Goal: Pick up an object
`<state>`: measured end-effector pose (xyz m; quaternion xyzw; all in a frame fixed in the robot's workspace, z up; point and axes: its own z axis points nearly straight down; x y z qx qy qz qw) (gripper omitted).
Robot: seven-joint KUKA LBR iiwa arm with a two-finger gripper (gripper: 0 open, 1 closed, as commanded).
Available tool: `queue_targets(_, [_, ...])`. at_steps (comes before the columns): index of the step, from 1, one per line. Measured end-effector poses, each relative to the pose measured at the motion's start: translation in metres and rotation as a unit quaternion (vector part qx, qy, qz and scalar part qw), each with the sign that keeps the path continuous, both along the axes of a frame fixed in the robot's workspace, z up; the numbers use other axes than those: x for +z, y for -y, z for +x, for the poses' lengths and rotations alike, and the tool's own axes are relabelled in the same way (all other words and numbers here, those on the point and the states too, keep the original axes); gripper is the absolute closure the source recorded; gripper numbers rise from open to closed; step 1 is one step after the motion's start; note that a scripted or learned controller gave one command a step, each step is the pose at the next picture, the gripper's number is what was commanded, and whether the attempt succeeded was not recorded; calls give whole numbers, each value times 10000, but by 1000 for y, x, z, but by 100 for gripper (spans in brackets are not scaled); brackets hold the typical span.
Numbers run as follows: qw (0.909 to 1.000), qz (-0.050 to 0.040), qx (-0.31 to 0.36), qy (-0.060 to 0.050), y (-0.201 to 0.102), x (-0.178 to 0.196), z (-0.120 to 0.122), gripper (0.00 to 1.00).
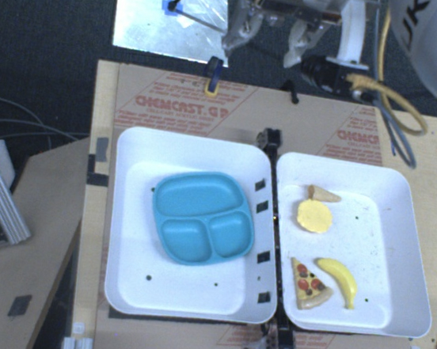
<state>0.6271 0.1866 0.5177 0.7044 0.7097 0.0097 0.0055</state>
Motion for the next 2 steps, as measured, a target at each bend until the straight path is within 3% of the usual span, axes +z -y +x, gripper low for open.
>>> queue_targets(1, [10000,-22,19,-78,1,2,-1,100])
queue_targets(2, [9999,-26,-10,-108,-49,-28,-33,100])
